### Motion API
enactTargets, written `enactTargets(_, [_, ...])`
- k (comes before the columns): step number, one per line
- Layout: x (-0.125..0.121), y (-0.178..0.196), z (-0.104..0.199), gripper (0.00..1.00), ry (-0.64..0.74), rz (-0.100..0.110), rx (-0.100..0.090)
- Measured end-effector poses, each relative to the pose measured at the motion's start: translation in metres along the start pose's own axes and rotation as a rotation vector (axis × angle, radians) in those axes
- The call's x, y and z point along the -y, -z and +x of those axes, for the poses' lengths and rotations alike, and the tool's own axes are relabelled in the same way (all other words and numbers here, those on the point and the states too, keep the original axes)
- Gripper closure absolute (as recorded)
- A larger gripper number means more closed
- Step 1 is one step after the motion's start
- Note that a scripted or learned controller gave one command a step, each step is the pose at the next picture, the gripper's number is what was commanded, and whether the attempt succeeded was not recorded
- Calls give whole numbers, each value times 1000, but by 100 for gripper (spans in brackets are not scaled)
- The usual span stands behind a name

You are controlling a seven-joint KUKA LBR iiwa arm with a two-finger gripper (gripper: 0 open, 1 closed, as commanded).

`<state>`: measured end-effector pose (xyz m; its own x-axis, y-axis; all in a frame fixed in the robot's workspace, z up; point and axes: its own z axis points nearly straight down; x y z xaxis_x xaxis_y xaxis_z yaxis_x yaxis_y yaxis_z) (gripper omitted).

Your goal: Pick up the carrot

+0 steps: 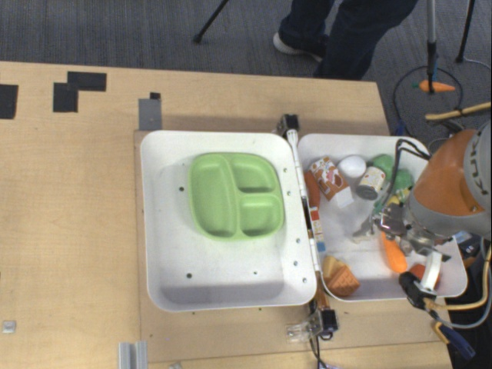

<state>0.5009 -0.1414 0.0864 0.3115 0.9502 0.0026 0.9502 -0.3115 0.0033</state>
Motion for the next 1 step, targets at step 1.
enactTargets(1, [-2, 11, 1, 100, 2, -6, 0])
